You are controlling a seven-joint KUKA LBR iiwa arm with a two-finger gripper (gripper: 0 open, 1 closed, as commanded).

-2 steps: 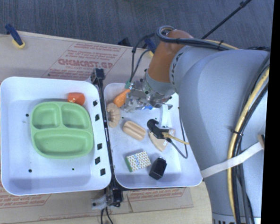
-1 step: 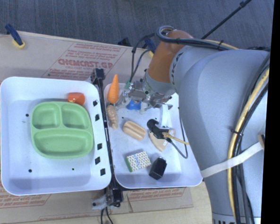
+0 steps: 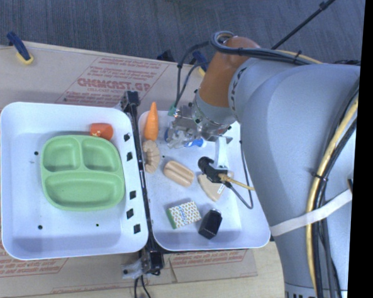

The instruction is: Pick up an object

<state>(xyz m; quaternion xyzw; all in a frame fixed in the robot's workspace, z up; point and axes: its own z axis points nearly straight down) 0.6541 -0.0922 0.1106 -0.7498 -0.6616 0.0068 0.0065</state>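
Reaching in from your right, the grey arm's 2-finger gripper (image 3: pixel 186 134) hangs low over the far end of the right-hand white bin (image 3: pixel 247 234), just beside the orange plastic carrot (image 3: pixel 151 121), probably lining up a pick. You cannot tell its opening from this slant. Other candidates lie nearer: a tan ridged bread-shaped block (image 3: pixel 178 173) and a small black box (image 3: pixel 210 223).

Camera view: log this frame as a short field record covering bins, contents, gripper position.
left bin: green divided plate, red-orange item behind it
right bin: orange carrot, tan ridged piece, bread-like block, patterned green block, black block
gripper: low over right bin's far end, beside carrot
grasp: cannot tell
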